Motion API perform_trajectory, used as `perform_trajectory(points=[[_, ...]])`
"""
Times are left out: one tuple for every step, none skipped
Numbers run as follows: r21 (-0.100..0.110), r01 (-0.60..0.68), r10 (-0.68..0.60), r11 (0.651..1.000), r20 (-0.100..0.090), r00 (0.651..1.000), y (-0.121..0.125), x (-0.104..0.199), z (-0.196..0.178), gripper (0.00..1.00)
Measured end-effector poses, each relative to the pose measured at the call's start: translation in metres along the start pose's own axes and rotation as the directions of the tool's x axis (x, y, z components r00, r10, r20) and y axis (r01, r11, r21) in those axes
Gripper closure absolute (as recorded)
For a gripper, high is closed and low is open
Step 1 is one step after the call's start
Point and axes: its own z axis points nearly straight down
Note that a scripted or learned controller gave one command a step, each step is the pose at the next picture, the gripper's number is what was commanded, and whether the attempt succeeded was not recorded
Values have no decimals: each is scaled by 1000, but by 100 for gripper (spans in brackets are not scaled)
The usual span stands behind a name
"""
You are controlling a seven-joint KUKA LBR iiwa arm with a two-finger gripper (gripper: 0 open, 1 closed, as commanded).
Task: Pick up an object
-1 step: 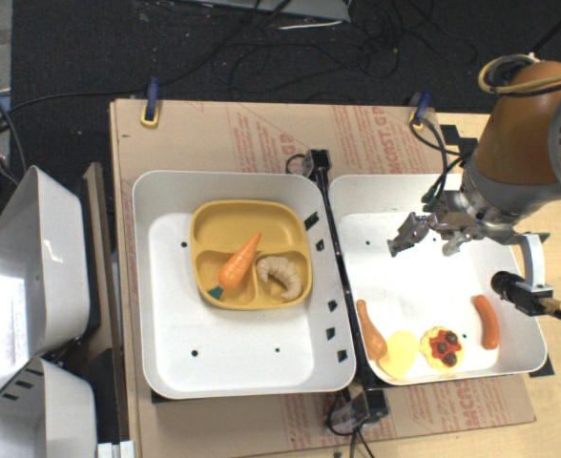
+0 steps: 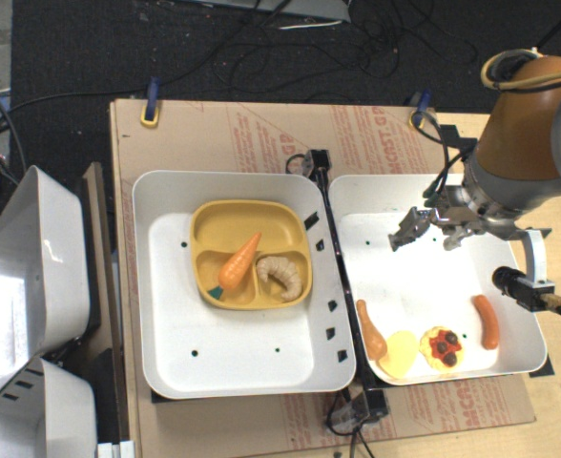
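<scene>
My gripper [image 2: 428,236] hovers over the upper middle of the right bin [image 2: 376,198], open, with nothing between its fingers. Below it, along the bin's near side, lie an orange drumstick-shaped piece [image 2: 369,327], a pale yellow disc [image 2: 401,352], a small pizza-like piece with red and dark toppings [image 2: 442,346] and an orange-red sausage [image 2: 488,321]. All of them are well apart from the gripper. In the left bin [image 2: 166,332] a yellow divided plate [image 2: 225,219] holds a carrot [image 2: 239,261] and a pale shrimp [image 2: 280,275].
The two bins meet at a black-clipped seam [image 2: 330,256]. The bench board carries clamps at its far edge [image 2: 150,113]. White containers [image 2: 28,256] stand off the bench to the left. Cables lie on the dark floor behind.
</scene>
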Motion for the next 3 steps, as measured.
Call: perform_trajectory(points=[[4, -3, 3, 1000, 0, 1000, -9, 5, 51, 0], [4, -4, 4, 1000, 0, 1000, -11, -3, 110, 0], [2, -3, 3, 1000, 0, 1000, -12, -3, 127, 0]])
